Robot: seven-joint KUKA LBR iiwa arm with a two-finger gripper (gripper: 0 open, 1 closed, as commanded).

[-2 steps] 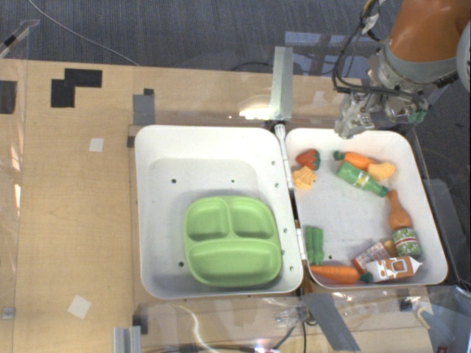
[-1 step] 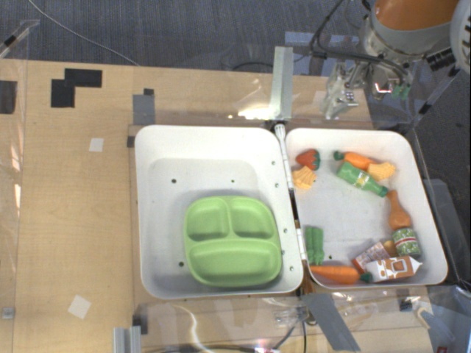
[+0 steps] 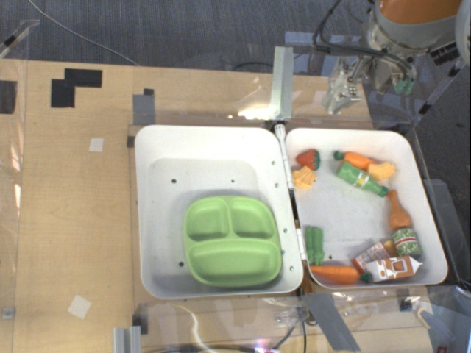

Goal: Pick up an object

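Observation:
The right bin (image 3: 416, 168) holds several toy foods: a strawberry (image 3: 309, 158), a yellow wedge (image 3: 303, 176), a small carrot (image 3: 358, 160), a green bottle (image 3: 360, 179), a brown bottle (image 3: 402, 225), a green vegetable (image 3: 314, 243), a larger carrot (image 3: 335, 274) and a white-and-orange carton (image 3: 388, 265). My gripper (image 3: 344, 93) hangs beyond the far edge of this bin, above the bench, well apart from all the objects. It looks open, with nothing between its fingers.
The left bin (image 3: 158, 160) contains a green divided plate (image 3: 232, 240) near its front. A metal post (image 3: 282, 87) stands behind the seam between the bins. Cables (image 3: 335, 9) run down to the arm at top right.

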